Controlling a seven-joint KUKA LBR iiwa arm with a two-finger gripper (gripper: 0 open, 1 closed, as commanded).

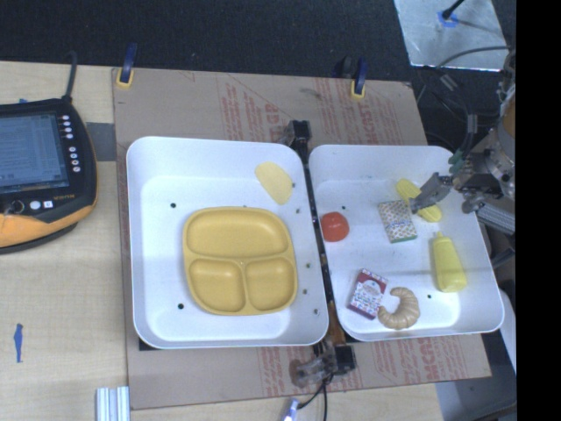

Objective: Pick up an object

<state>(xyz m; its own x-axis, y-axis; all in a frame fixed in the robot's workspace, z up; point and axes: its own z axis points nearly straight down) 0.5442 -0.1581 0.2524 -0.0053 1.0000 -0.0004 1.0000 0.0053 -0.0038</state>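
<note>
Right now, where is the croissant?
In the camera view, the croissant lies near the right bin's front edge, touching the small red packet on its left.

bench (53, 323): pale wood | cardboard sheet (263, 103) | floor (219, 16): dark carpet

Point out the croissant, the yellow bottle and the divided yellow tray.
croissant (400, 309): camera view, on the middle of its curved body.
yellow bottle (448, 264): camera view, on the middle of its body.
divided yellow tray (237, 232): camera view, on the floor of its large upper compartment.
</note>
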